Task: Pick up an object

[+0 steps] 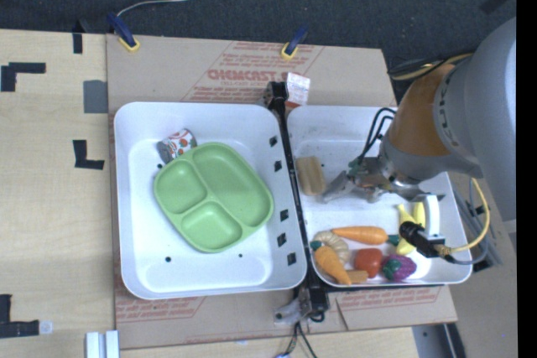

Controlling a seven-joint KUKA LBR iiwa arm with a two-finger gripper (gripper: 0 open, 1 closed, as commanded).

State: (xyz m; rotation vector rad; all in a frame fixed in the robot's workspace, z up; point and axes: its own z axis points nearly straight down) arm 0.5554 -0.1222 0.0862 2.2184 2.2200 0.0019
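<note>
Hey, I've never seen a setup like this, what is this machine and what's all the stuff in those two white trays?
This is one camera looking down at a slant on a bench. The big grey and orange shape on the right is a robot arm. Its hand is low in the right bin, beside a tan block; nothing visibly sits between its fingers. Along that bin's near edge lie toy foods: two carrots, a red tomato, a purple piece and something yellow. The left bin holds a green divided plate and a small patterned object at its upper corner.
</note>
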